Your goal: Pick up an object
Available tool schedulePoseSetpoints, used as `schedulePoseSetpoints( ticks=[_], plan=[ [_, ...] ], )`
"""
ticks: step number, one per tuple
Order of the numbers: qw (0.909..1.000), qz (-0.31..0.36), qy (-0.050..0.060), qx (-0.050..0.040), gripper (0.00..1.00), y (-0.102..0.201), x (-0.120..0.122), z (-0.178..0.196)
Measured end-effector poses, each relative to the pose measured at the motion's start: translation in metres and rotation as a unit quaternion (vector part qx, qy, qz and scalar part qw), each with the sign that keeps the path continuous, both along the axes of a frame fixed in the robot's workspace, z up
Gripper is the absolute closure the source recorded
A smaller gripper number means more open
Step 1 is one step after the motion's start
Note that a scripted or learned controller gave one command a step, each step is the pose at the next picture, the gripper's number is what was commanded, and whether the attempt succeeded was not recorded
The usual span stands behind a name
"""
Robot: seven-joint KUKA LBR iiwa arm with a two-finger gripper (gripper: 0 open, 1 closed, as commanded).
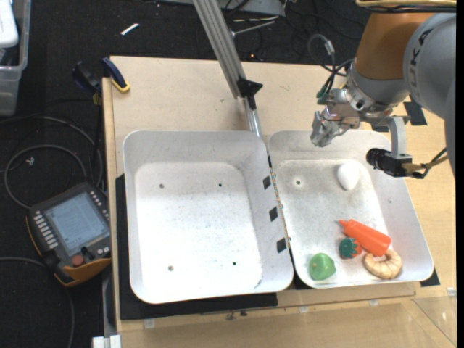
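White bins are sitting side by side, and the gripper [325,135] is hanging over the far rim of the right bin [406,216], carrying nothing; its grip state I cannot tell. An egg [349,175] is lying nearest, with a carrot [365,235], ball [322,266] and pastry [383,264] clustering at the near end. This looks like the approach step; next, the arm needs centring over the egg and lowering.

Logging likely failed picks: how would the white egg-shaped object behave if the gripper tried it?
The white object looks rounded and smooth, so it may roll or squirt from the fingers. It lies apart from the carrot, so a nudge would probably send it across the bin.
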State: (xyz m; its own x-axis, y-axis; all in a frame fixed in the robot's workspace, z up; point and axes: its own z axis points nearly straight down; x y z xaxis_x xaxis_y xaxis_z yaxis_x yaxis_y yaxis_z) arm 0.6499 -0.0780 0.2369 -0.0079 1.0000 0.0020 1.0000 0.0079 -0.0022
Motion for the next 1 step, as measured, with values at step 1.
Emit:
schedulePoseSetpoints(
  ticks=[1],
  plan=[
    [1.0000,0.000,-0.001,-0.0001,1.00,0.0531,-0.0086,0.0095]
  ],
)
